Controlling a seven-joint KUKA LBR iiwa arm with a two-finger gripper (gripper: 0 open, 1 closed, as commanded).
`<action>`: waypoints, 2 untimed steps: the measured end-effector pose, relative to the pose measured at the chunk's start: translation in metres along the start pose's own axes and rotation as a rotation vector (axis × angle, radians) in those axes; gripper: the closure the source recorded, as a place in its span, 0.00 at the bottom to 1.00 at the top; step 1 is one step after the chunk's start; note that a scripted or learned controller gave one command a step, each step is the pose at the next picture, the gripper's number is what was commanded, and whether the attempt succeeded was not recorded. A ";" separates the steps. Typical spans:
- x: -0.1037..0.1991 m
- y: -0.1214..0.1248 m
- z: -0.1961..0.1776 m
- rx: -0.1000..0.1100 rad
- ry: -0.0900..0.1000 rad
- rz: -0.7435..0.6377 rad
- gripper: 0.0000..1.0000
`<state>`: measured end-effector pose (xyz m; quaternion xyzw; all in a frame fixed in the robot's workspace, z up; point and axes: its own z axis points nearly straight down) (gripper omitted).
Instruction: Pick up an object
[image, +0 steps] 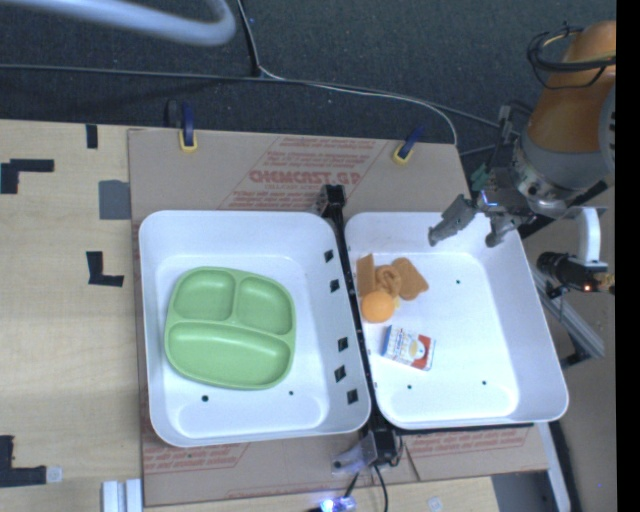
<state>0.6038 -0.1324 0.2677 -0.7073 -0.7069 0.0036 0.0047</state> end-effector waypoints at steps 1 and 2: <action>0.000 0.002 -0.006 -0.010 -0.001 -0.002 0.00; 0.000 -0.004 0.057 -0.004 -0.002 -0.001 0.00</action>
